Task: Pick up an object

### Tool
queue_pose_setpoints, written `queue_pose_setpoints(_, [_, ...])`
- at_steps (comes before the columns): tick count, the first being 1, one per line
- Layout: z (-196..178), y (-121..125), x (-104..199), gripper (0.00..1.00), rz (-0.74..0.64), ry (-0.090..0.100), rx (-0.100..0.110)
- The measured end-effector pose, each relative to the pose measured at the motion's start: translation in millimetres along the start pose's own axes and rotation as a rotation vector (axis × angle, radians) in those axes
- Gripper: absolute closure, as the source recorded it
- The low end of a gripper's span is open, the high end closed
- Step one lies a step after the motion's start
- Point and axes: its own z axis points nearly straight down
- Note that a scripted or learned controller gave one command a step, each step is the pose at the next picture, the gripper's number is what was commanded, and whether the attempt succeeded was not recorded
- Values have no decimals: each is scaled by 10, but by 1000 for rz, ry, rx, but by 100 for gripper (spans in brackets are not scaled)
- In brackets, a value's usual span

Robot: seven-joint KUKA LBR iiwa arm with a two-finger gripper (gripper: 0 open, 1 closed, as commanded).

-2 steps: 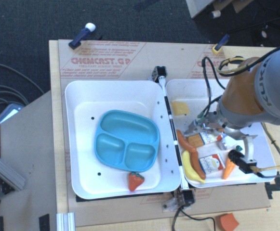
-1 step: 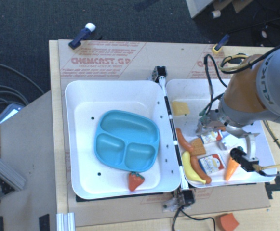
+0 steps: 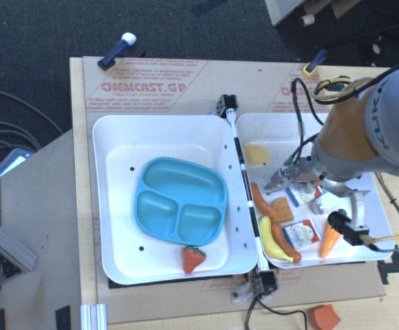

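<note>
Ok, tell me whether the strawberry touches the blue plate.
Touching, it seems: the camera view shows the strawberry tucked against the blue plate at its lower rim, no gap visible.

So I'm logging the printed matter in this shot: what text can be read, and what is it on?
"CHEMCAST GP": red print on the brown sheet behind the left bin.
The smaller red lines under it: too blurred to read.
More red print on the sheet behind the right bin: partly covered, unreadable.
Small packet in the right bin: its label is too small to read.
</note>
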Motion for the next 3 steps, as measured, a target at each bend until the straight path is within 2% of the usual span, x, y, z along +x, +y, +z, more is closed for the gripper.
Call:
queue_pose_setpoints(1, [105, -288, -74, 0, -2, 2, 2])
queue_pose_setpoints(2, [-2, -278, -92, 100, 1, -2, -1])
queue_pose_setpoints(3, [-820, -320, -375, 100, -1, 6, 18])
